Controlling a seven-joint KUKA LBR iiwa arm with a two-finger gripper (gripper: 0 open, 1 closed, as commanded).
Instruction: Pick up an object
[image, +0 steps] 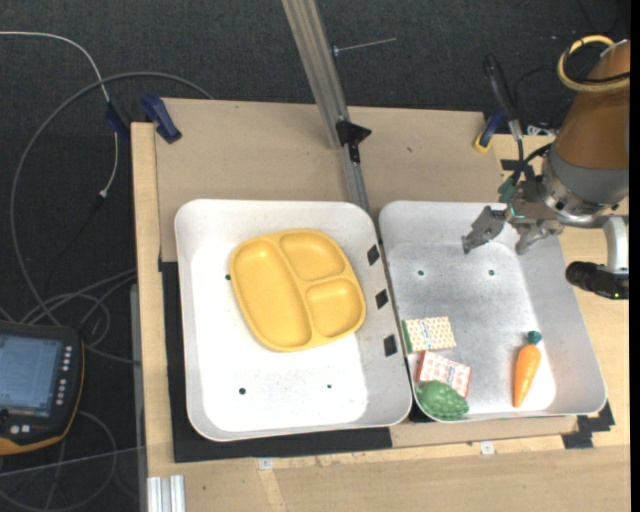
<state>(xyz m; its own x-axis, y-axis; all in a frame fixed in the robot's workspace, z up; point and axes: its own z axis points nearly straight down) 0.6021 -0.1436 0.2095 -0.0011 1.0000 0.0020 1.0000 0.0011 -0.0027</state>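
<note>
— How far has the task been carried?

— Nothing has been lifted yet. A yellow divided tray (297, 288) is seen in the left bin (205, 400). In the right bin (560, 330), a patterned packet (429, 332), a red-and-white packet (444, 373), a green item (442, 400) and a toy carrot (526, 368) are clustered near the front edge.

— And the end effector (505, 228)?

— It is held spread and empty above the bin's far end, well apart from them. No obstruction is seen between.
</note>
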